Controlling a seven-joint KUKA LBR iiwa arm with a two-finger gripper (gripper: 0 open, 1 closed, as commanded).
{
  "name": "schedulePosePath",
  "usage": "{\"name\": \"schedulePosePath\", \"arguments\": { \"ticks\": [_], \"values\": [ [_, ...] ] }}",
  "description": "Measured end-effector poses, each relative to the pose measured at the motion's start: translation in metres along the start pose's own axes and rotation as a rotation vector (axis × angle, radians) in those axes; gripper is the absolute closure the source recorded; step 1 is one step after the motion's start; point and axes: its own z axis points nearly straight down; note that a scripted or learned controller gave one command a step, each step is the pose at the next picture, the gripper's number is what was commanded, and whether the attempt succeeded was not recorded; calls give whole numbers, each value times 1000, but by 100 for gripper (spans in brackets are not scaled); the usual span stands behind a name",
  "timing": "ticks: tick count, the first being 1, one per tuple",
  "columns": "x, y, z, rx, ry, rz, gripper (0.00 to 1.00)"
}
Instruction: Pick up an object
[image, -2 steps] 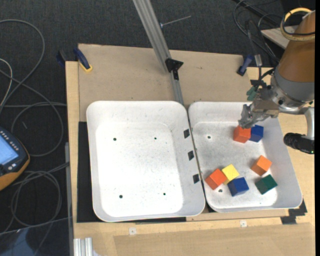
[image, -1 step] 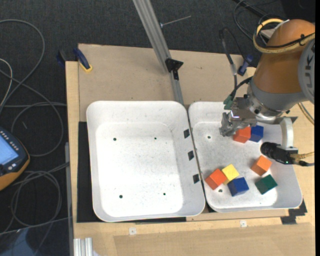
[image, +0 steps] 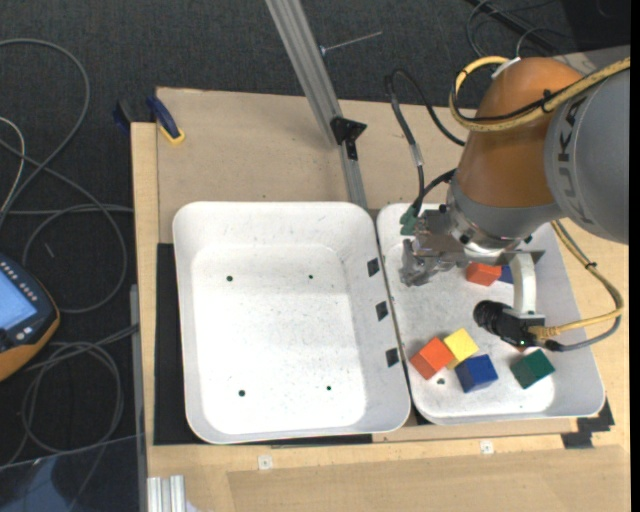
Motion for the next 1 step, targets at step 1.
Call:
{"name": "schedulePosePath", "arguments": {
  "ticks": [1],
  "values": [
    [51, -20, 10, 0, 0, 0, 100]
  ]
}}
